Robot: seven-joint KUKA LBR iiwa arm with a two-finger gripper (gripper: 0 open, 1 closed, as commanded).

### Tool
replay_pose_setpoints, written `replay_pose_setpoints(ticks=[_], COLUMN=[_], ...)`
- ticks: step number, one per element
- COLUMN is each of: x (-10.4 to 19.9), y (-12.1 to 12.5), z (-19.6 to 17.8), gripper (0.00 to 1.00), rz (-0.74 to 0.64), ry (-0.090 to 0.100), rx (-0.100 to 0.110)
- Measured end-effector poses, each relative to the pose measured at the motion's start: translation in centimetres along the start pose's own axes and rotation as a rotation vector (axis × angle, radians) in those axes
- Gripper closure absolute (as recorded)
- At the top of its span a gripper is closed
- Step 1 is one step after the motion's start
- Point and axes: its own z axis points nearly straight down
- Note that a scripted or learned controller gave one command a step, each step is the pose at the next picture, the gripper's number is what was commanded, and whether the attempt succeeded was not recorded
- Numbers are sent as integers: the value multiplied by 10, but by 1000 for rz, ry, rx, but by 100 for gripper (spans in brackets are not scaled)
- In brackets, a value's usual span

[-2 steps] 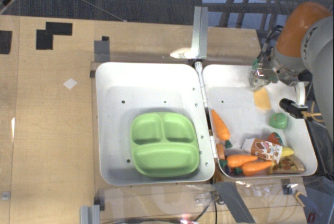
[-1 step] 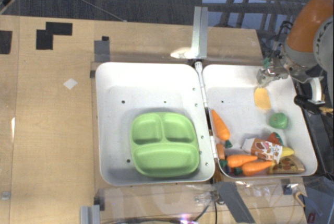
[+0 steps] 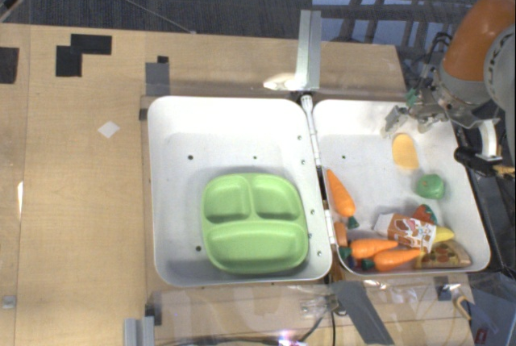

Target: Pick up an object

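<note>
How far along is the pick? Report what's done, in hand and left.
Done: the gripper has reached the right bin, near its far wall. In hand: nothing visibly held; the yellow piece lies just below it. Left: grasping and lifting an object.

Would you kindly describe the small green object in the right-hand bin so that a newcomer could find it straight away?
Start at the right bin, the one without the green divided plate. Along its right side, below the pale yellow piece and above the pile of carrots and the small carton, lies the green object. It is the bin's one rounded, all-green item, lying apart from the rest.
</note>
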Motion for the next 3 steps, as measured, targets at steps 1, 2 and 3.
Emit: replay_pose_setpoints(ticks=[1,2,3], x=[-8,-7,-7], y=[-32,-29,-29], z=[24,9,9], gripper=[0,100,0], rz=[27,26,26], ry=[0,0,0], rx=[-1,-11,-11])
